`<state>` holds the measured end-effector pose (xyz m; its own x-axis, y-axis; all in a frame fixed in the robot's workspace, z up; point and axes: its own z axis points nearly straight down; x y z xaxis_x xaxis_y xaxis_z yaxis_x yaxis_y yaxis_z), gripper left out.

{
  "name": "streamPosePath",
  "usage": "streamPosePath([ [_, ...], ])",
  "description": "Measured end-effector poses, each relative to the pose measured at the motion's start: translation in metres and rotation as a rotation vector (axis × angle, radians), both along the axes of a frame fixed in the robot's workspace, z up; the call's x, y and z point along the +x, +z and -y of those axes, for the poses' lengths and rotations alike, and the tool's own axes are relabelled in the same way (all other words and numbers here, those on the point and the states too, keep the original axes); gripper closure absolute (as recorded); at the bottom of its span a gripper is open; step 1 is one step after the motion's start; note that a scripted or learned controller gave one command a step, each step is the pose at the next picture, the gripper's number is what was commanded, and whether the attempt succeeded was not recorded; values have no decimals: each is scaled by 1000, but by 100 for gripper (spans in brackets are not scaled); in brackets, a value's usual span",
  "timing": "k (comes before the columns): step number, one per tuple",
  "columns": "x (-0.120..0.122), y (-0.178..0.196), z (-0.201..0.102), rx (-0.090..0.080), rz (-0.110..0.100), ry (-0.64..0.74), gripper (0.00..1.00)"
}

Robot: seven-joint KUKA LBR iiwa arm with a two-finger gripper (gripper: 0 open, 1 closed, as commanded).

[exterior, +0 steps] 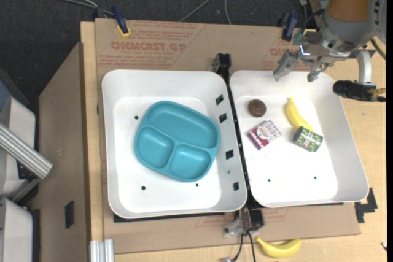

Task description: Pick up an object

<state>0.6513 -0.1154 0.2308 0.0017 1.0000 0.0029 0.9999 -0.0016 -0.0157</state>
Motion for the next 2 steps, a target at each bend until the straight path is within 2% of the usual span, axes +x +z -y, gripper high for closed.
streamPosePath([
  [1, 3, 9, 0, -2, 15, 3, 0],
  [2, 2, -34, 3, -2, 10, 1, 0],
])
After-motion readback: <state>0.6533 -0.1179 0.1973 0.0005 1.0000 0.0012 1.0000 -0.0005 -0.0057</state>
